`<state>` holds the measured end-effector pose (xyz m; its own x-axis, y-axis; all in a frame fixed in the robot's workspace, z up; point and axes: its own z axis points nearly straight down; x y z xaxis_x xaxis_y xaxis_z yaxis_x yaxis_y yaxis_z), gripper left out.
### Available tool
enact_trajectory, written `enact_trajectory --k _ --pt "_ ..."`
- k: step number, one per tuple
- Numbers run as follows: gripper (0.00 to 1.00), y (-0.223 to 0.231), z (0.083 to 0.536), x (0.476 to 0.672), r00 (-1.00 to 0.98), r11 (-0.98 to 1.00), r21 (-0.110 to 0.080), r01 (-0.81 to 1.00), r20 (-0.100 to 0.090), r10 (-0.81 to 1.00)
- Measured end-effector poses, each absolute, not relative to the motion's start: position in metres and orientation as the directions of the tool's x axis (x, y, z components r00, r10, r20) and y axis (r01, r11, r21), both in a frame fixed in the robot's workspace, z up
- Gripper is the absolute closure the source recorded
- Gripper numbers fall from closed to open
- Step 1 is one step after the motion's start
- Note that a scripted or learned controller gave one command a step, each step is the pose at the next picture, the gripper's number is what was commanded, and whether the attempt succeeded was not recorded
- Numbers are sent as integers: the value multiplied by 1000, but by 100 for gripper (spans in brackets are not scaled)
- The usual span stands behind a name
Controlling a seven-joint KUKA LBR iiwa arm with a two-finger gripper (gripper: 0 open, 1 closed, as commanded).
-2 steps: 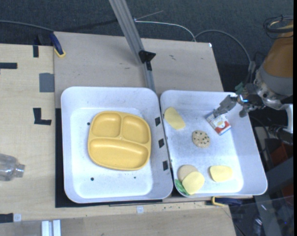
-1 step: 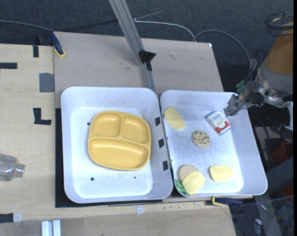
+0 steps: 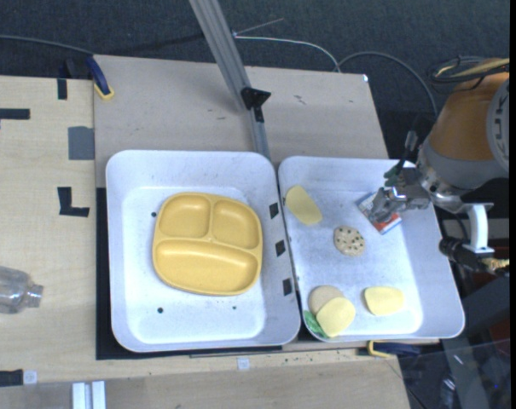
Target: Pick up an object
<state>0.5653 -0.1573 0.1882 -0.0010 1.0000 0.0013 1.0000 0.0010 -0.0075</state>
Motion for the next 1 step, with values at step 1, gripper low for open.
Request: enact_trajectory --k 1 --pt "100 -189 162 567 2 -2 -5 1000 -1 1000"
